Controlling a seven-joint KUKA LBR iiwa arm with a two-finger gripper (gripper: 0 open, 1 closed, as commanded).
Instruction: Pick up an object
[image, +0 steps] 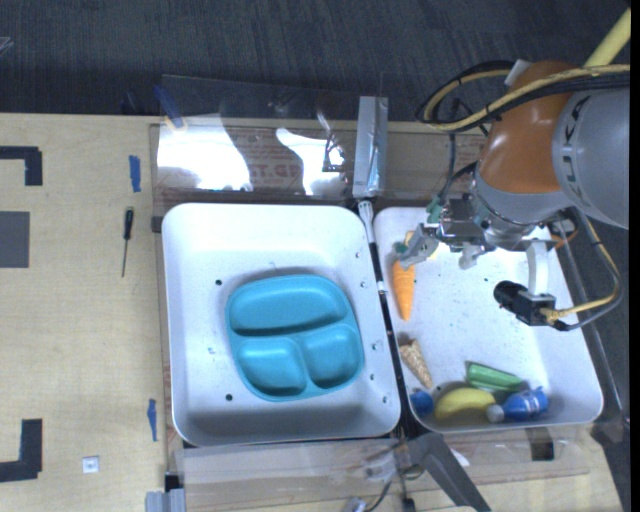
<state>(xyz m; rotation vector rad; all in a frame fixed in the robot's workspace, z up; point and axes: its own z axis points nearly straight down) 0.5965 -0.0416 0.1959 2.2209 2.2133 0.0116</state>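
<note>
Orange carrot (403, 287) lies at right bin's (575, 330) left wall, just under pincer (445, 243); pincer state: cannot tell. Likely light, stiff, smooth; grip mid-body across its width.

My arm (590, 150): rounded grey casing, glossy orange band (525, 150) above the wrist. Black and yellow cables (470, 85) loop beside it. Metallic wrist hardware, small black fitting on a yellow-tipped lead.
</note>
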